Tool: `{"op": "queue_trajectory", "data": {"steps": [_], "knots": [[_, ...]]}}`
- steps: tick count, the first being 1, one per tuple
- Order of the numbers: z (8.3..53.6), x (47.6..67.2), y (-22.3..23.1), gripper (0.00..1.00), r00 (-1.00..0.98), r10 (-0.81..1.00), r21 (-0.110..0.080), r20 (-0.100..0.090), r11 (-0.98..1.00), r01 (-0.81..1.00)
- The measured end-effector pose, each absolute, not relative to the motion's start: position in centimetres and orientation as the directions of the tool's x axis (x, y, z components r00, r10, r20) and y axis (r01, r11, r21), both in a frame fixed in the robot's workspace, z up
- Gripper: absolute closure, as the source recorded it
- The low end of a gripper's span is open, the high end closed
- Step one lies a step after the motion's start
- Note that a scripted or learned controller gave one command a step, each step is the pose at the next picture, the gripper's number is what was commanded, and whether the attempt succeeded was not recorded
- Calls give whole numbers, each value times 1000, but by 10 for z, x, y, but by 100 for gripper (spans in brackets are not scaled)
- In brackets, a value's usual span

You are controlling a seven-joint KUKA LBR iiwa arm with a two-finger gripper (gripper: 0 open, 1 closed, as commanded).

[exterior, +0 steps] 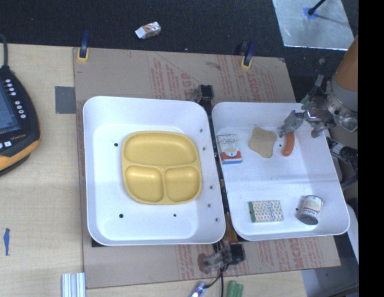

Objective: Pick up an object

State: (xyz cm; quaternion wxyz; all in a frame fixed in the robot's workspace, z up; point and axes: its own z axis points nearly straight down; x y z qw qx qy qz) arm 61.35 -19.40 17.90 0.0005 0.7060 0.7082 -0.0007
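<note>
- Picking any one item from the right bin (328,166) is the job, and the nearest candidates are the orange sausage-shaped toy (288,144) and the tan bread-slice toy (262,142), both in that bin's far half and just apart from each other.
- Coming straight down over the sausage toy with the fingers across its short width looks like the surest approach; it stands clear of the bin wall, so there is room on both sides.
- Keeping off the bread slice matters, since a finger landing on it could push both pieces away.
- Other choices lie well apart: a small carton (229,148) by the left wall, a patterned flat packet (266,211) and a small tin (309,210) near the front edge.
- The gripper (291,124) hangs just above the sausage toy's upper end, with nothing visibly between its fingers; whether they are spread or closed I cannot tell.
- The arm reaches in from the right, its wrist over the bin's far right corner, angled leftward.
- The left bin (99,166) holds a yellow divided plate (161,166).
</note>
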Motion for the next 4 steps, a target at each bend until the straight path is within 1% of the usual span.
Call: {"op": "queue_trajectory", "data": {"steps": [1,2,3,4], "knots": [[105,633,-194,0,-6,1000,-5,0,6,1000],[93,657,-161,0,-5,1000,0,-2,5,1000],[105,657,-162,100,-6,1000,1,-4,6,1000],[192,596,-89,100,-5,1000,-3,0,5,1000]]}}
